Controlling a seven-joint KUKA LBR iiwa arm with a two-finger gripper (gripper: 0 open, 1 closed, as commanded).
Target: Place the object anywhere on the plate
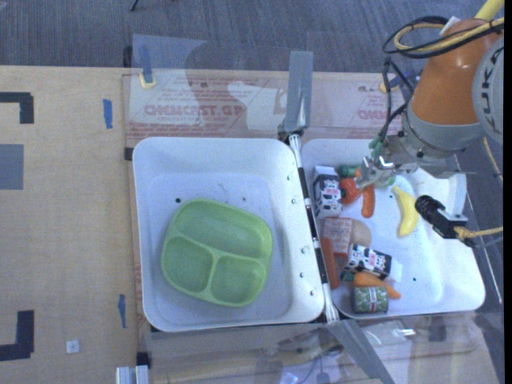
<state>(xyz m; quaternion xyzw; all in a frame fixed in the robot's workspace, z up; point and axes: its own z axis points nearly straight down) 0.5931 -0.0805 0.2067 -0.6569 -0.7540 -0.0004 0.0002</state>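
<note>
The gripper [374, 172] is seen over the right bin [448, 290]; whether it is wide or narrow cannot be told. An orange-red object [367, 202] lies just below it. The green plate [216, 251] sits well to its left.

You have two white bins [216, 154] on a pale tan tabletop [60, 214] marked with blue tape strips [107, 113] and black corner marks [22, 106]. The divided plate [216, 250] is light green throughout. You see a yellow banana [406, 212], an orange-red carrot [367, 202] and a second orange carrot [376, 279]. Two small cartons [370, 260] carry a black-and-white cow pattern. The can [370, 299] has a green label. The arm [456, 78] shows an orange band over grey. The floor [240, 6] is grey-blue carpet.
</note>
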